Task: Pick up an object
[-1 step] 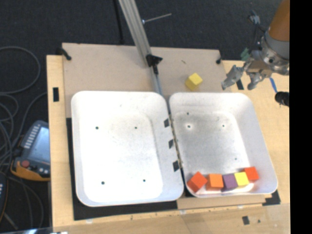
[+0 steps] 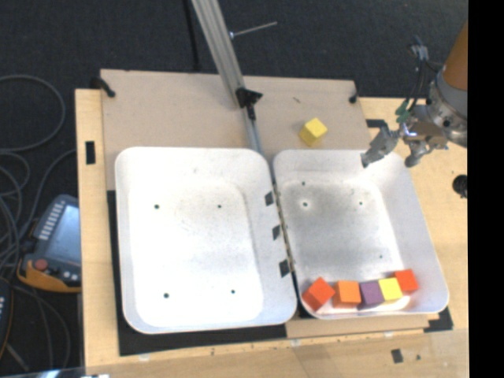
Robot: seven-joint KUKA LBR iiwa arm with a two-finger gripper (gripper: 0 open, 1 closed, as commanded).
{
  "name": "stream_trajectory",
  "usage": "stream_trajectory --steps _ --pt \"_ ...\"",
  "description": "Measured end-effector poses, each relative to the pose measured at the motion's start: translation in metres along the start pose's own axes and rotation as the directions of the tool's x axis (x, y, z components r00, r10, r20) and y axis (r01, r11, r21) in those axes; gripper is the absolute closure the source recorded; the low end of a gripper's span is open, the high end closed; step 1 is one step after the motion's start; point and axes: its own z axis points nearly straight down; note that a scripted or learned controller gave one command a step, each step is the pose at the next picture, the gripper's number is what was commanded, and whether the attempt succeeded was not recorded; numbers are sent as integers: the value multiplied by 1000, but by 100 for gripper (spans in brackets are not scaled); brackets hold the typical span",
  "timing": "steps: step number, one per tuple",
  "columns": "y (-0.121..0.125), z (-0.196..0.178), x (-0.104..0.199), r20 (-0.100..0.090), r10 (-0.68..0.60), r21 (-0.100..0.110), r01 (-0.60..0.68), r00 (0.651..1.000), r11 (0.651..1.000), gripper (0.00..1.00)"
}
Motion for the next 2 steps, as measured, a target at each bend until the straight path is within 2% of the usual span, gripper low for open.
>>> stream_trajectory --steps 1,2 --pt "-65 -56 49 0 -7 -5 7 1000 1000 0" --pt "-105 -187 90 1 -6 -11 6 1000 1000 0"
